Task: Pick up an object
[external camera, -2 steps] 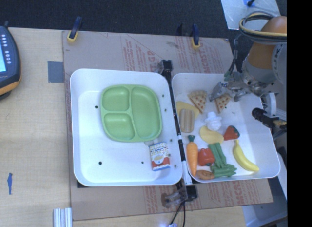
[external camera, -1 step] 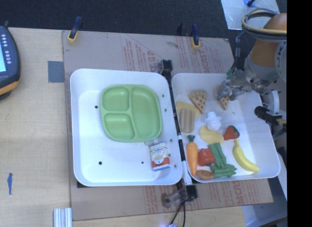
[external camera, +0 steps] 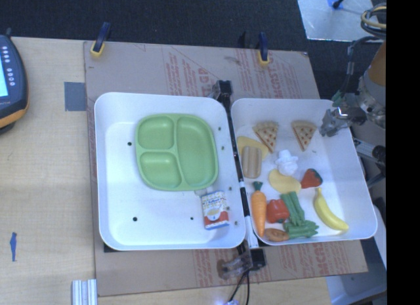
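The gripper [external camera: 330, 124] hangs over the right bin [external camera: 365, 192] at its two o'clock corner; whether it is open or closed I cannot tell, and nothing shows in its hold. At nine o'clock from it, just beside, lies a waffle wedge [external camera: 304, 133], the nearest candidate. Farther toward seven o'clock sit the strawberry [external camera: 311, 178] and banana [external camera: 328, 212]. Picking looks not yet done; descent, closing and lifting remain.

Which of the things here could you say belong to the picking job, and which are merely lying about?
Job: gripper; toy foods in the right bin: banana, carrot, strawberry.
Lying about: green plate, small carton, blue clamps, handheld controller.
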Available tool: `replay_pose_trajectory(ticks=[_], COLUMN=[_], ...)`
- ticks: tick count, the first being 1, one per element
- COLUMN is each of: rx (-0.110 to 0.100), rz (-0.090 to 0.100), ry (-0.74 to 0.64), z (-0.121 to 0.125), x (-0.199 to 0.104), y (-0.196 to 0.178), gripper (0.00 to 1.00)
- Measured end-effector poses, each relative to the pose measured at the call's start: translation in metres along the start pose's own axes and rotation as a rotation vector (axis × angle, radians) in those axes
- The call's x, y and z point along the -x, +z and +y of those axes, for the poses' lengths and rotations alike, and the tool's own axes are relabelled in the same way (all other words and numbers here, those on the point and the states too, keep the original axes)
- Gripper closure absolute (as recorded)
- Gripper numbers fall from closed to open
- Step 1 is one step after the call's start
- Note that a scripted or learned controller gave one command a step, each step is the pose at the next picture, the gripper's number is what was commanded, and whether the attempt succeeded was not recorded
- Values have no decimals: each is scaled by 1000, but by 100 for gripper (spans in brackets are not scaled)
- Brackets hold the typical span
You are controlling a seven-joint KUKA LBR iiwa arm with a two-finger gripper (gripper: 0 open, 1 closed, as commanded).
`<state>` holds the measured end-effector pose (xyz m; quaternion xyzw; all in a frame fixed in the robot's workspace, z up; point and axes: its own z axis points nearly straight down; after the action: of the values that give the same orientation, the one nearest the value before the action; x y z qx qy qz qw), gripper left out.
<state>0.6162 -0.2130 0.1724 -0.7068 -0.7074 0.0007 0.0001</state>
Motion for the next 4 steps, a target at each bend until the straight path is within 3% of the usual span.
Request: replay_pose_trajectory(ticks=[1, 2, 3, 4], rx=[-2, -4, -2, -4], rz=[1, 0, -1, 0], ry=[-2, -6, -6, -7], z=[1, 31, 41, 40], x=[-1, -5, -38, -36], y=[4, 78, 79, 69], gripper=[0, 0, 0, 100])
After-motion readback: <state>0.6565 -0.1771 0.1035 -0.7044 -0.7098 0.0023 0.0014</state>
